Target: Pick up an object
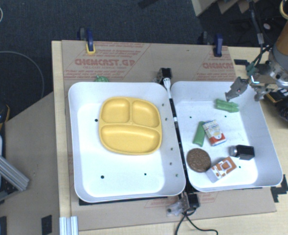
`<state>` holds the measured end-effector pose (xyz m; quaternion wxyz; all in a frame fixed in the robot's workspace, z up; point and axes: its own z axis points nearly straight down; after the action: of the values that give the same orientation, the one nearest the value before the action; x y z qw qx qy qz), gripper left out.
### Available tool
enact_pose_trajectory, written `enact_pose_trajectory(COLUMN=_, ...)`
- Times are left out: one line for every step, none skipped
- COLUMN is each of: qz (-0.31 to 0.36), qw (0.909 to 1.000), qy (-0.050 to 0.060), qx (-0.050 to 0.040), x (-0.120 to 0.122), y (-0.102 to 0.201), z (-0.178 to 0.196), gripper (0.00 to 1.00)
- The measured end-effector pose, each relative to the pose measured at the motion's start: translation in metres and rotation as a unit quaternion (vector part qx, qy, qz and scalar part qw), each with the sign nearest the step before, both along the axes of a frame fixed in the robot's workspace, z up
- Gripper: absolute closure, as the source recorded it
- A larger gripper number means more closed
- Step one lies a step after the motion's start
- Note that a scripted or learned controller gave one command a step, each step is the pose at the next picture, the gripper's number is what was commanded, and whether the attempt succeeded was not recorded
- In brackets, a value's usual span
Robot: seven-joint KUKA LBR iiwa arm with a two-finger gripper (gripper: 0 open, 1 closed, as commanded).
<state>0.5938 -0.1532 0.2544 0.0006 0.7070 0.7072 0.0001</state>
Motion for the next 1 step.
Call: enact_pose_trajectory(qz=0.0, qw=1.0, qy=0.006, qx=0.0021, x=-0.0012, y=0.0193, z=-0.1097, gripper=0.0)
